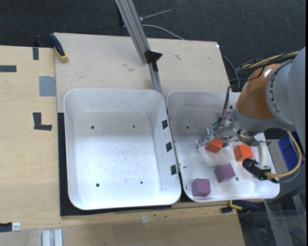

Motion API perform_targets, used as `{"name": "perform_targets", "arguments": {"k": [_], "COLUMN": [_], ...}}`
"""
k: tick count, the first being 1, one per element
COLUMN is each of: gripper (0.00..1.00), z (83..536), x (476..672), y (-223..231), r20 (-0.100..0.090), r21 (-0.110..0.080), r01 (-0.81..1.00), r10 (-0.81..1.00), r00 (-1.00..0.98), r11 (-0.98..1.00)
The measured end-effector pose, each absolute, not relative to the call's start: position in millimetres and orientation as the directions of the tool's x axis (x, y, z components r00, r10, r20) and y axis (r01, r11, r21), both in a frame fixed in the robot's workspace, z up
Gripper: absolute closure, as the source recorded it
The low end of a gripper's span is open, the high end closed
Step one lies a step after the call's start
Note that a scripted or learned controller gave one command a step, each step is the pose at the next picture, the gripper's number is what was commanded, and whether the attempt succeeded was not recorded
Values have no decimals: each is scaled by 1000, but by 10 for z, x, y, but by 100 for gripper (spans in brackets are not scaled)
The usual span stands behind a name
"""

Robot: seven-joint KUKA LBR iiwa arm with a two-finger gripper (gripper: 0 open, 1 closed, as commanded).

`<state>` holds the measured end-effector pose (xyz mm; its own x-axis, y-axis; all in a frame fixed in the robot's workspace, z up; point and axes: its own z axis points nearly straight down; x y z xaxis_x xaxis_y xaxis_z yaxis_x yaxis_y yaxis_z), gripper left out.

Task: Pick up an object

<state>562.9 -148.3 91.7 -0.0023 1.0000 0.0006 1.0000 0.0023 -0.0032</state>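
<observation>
We see the arm (269,99) reaching in from the right, its orange band above the wrist, bent down into the right bin (187,111). The end effector (211,137) sits low over the bin floor, near the middle of that bin. An orange block (213,146) lies directly at its tip, touching or just under the metal parts; we cannot tell whether the block sits between the fingers, nor whether the end effector is open or closed, since the wrist body hides much of it.

A second orange block (243,152) lies just right of the first, close under the arm. Two purple blocks rest nearer the front edge: one purple block (225,172) toward the middle, another purple cube (200,187) close to the front-left corner of the same bin.

The left bin (72,137) shows a speckled white floor. Both bins stand side by side on the wooden surface (20,137). A metal rail (136,27) slants down from the top toward the seam between the bins.
</observation>
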Motion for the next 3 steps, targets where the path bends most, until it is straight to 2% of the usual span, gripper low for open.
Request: {"name": "perform_targets", "arguments": {"k": [1, 2, 3], "gripper": [100, 100, 100], "z": [1009, 1965, 1911], "x": [5630, 5699, 5650], "y": [-1493, -712, 105], "r20": [1, 2, 4], "r21": [-4, 6, -4], "r01": [1000, 1000, 1000], "r10": [1000, 1000, 1000], "r00": [-2, -9, -10], "r11": [2, 9, 10]}}
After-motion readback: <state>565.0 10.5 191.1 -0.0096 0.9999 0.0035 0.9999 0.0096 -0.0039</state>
